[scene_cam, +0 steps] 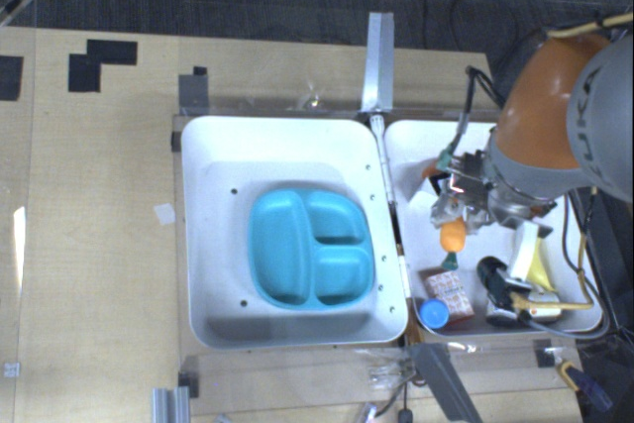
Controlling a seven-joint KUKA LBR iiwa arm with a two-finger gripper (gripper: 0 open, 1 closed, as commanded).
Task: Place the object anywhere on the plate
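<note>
nothing on the plate yet

the counter [89, 243] carries two white bins side by side, and the blue plate [312, 248] is the landmark here. it sits in the middle of the left bin [213, 163], a rounded dish split into three compartments, all of them bare as far as the view shows. so the placing has not been done.

to the right of the plate, past the divider, the right bin [411, 149] holds the clutter, and the grey arm with its orange band [540, 119] hangs over it. the gripper [458, 213] is low in that bin, well to the right of the plate. whether it is wide, narrow or clamped on something cannot be told at this slant.

just under it, still right of the plate, is a small orange ball [453, 237], round, smooth, bright, likely the thing to move. whether it is gripped or lying on the bin floor is unclear. by my reading, the lift, carry and release are all left.

lower right of the plate lie a patterned packet [448, 292] and a blue cap [432, 314].
</note>
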